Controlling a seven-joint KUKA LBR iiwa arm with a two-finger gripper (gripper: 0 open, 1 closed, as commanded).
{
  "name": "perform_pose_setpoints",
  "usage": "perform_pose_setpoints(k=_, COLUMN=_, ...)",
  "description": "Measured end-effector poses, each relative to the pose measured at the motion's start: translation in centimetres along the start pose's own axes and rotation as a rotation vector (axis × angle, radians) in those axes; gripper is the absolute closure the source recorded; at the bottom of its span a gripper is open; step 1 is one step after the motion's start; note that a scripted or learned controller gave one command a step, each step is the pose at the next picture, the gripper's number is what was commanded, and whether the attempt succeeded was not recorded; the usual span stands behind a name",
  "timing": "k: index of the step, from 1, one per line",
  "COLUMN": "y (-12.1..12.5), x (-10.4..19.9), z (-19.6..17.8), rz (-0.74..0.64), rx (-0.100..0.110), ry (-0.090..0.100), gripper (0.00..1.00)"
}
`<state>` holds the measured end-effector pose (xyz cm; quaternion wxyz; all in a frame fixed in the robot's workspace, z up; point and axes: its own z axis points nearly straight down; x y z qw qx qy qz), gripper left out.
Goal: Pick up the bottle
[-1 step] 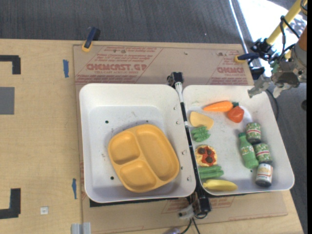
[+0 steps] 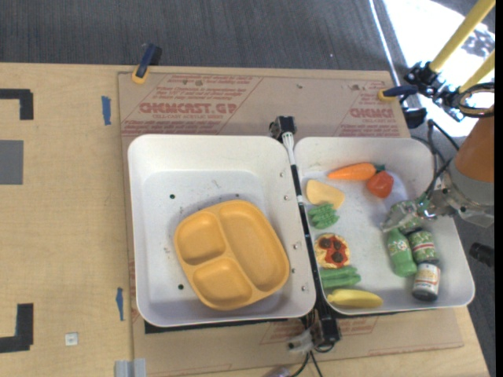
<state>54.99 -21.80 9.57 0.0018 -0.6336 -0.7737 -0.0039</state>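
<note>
Bottle: a small bottle [image 2: 425, 261] with a green, red and white label and a dark cap lies on its side at about 4 o'clock in the right bin [image 2: 460, 297], cap toward the near rim, touching a green pouch [image 2: 400, 251] on its left.
Gripper: the gripper [image 2: 405, 214] hangs at the right bin's 3 o'clock side, just above the upper ends of the pouch and the bottle; its metal tips sit right at the pouch's top edge.
Fingers: whether they are apart or together cannot be told, since glare and clutter blur them; nothing is plainly seen between them.
Arm: the grey arm [image 2: 471, 203] with its orange band [image 2: 479, 151] enters from 3 o'clock.
Right bin, other contents: a carrot [image 2: 353, 172] and a red tomato [image 2: 380, 183] at 12 o'clock; a yellow wedge [image 2: 323, 193] and a leafy green [image 2: 322, 216] toward 10 o'clock; a small pizza [image 2: 332, 248] at 9 o'clock; green pea pods [image 2: 337, 276] and a banana [image 2: 354, 298] toward 7 o'clock.
Left bin: the left bin [image 2: 157, 163] holds a yellow three-part plate [image 2: 230, 252], set slightly toward 5 o'clock of its centre.
Surface: both bins rest on a printed cardboard sheet [image 2: 236, 104] over the pale wooden surface [image 2: 55, 234], with blue tape marks [image 2: 106, 110] at 9 o'clock.
</note>
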Motion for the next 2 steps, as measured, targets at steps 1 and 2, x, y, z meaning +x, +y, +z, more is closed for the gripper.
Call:
perform_pose_setpoints(k=1, y=-2.7, x=4.1, z=0.7, rz=-0.03, rx=-0.007, ry=-0.016, gripper=0.0)
perform_pose_setpoints(k=2, y=-2.5, x=4.0, z=-0.4, rz=-0.029, rx=-0.014, ry=-0.02, gripper=1.0)
